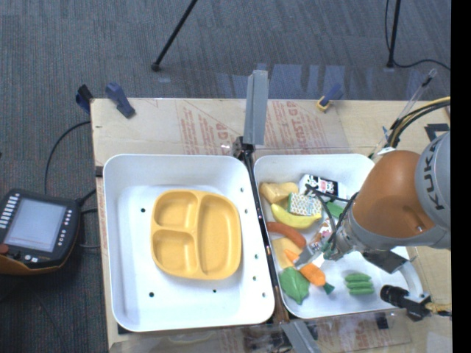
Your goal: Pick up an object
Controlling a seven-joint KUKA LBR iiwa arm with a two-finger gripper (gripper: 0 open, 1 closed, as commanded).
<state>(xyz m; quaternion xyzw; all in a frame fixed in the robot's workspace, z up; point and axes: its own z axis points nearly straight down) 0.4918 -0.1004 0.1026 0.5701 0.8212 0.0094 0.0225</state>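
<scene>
We see the pincer (318, 250) low over the right-hand white bin (368, 311), at the end of the grey arm with its orange band (394, 193), but the wrist hides its tips, so we cannot tell whether it is open, closed or gripping anything.

Just below the pincer lies a small orange plastic carrot (314, 274), and beside that, toward the lower left, a dark green leafy toy vegetable (294, 285). To the pincer's left sits a reddish-orange sausage-shaped toy (285, 233); above it a yellow plastic banana (291, 216) with a small printed packet (303, 204) resting on it, and a tan potato-like piece (274, 191) farther up. To the pincer's right, well apart, lies a ribbed green bean-pod toy (359, 282).

We judge the carrot the likeliest target, being nearest. It looks light, hollow, stiff and smooth, so it may slip or roll; gripping across its thicker middle seems safest, clear of the neighbouring leafy piece.

Far to the pincer's left, in the other white bin (121, 271) on the table (176, 127), rests 1 yellow 3-compartment plastic plate (196, 235).
</scene>
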